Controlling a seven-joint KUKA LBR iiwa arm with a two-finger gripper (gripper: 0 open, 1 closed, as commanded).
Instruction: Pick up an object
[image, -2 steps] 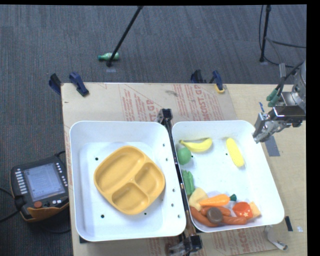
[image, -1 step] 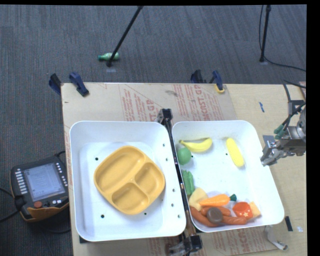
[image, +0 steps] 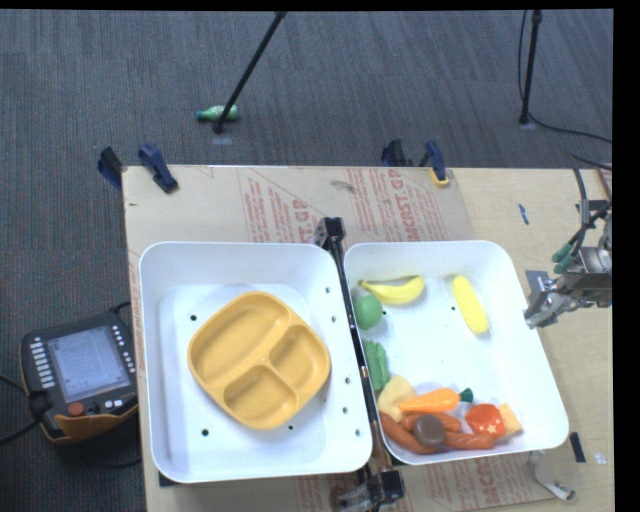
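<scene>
While poised at the frame's right edge, outside the bins, the scene is logged thus:
Gripper: finger state cannot be told.
Right bin: toy foods are kept — banana, yellow corn, carrot, tomato.
Left bin: yellow divided plate is held.

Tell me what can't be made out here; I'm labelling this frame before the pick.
- Gripper, camera view: small and blurred at the right bin's edge; finger state unreadable.
- Arm, camera view: cut off by the right edge.
- Toy food pile, camera view: pieces overlap, hiding lower ones.
- Green piece, camera view: too small to identify.
</scene>
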